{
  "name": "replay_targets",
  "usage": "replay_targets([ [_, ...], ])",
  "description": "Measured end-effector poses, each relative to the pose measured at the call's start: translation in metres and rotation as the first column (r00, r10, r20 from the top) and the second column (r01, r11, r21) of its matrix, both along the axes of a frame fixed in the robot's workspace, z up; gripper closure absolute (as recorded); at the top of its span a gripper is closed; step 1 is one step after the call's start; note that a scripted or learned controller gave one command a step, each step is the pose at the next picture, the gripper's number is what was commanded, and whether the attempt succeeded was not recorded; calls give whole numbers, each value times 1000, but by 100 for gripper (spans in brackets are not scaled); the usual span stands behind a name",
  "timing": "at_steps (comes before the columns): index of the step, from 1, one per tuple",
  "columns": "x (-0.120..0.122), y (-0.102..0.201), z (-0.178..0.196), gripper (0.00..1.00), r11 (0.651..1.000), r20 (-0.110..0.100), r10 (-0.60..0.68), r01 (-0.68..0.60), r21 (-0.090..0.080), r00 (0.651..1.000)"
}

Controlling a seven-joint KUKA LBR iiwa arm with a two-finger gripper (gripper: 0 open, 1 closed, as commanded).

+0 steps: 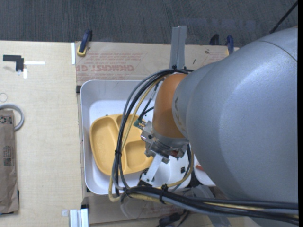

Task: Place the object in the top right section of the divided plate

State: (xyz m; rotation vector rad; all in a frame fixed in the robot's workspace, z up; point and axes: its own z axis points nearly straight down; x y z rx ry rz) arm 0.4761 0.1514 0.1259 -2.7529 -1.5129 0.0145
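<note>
A yellow divided plate (108,144) lies in the left white bin (86,126). Its left section and part of two smaller right sections show; the arm covers the rest. The grey arm with its orange band (166,108) reaches over the bin's right part, and the wrist (163,148) hangs above the plate's right edge. The gripper itself is hidden under the wrist and cables. No loose object shows on the plate's visible sections.
Black and yellow cables (124,141) loop across the plate. The arm's big grey body (246,122) covers the right bin. A cardboard sheet (123,63) lies behind the bin, with blue clamps (85,41) at its edge. A brown packet (7,160) lies far left.
</note>
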Motion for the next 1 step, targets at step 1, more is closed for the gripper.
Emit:
replay_targets([
  [1,33,2,114,100,993,1,114,-114,-1,993],
])
